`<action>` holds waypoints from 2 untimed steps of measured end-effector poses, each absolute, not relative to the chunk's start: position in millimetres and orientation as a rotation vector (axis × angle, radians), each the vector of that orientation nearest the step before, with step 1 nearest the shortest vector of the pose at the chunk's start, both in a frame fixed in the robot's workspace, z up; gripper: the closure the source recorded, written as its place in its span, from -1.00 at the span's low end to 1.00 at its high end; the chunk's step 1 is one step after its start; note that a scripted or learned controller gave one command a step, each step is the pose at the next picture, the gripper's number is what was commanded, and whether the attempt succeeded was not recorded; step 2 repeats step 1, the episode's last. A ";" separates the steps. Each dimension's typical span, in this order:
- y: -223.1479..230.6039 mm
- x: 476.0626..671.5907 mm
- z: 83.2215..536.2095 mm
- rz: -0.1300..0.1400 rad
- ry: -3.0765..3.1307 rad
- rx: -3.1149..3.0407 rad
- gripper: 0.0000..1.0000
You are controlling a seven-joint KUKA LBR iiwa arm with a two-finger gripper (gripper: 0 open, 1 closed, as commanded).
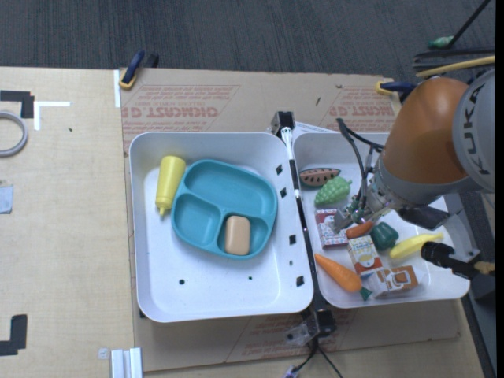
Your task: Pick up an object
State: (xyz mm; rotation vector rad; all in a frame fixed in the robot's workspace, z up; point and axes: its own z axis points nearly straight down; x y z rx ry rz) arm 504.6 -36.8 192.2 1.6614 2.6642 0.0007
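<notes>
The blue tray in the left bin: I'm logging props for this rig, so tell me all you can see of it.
The blue tray is a teal plate with rounded corners, smooth like plastic, with raised ridges that split it into three compartments. It lies flat, turned at a slant, in the upper middle of the left bin. A tan, rounded block sits in its lower right compartment. A yellow bottle lies along its left edge, close or touching.
</notes>
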 end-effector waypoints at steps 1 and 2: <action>16.0 485.6 260.4 0.000 2.697 1.608 1.00; 16.0 485.6 260.4 0.000 2.697 1.608 1.00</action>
